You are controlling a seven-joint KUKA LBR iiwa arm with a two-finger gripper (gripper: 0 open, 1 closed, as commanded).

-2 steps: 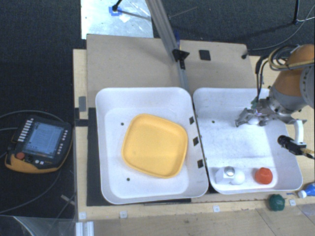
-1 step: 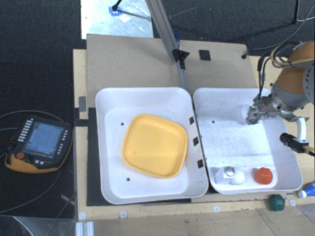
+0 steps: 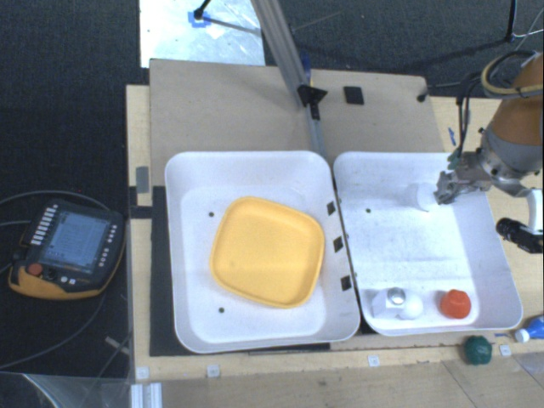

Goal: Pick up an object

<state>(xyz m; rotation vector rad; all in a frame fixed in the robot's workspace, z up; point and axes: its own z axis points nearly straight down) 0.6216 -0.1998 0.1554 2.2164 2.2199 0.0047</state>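
The grey arm reached in over the far right rim of the right bin, its orange band sitting just above the wrist, the wrist bent downward and toward that bin's middle. The gripper hung low over the right bin's far half, its dark tips just beside a small white rounded object that lay on the bin floor; whether the tips touched that object, or whether they were spread or pressed together, could not be told at this size. Nothing could be seen pinched between them. Along the right bin's near wall lay a small pale object with a shiny metallic cap and, a little further toward the bin's right corner, a squat orange-red piece with a rounded, matte look. The right bin itself was shallow, white plastic with rounded corners and a lightly speckled floor. Touching its left rim stood the left bin, of the same make, bearing a smooth yellow square plate with softened corners. Outside the right bin, just beyond its near right corner, a dark green ball rested on the pale bench.
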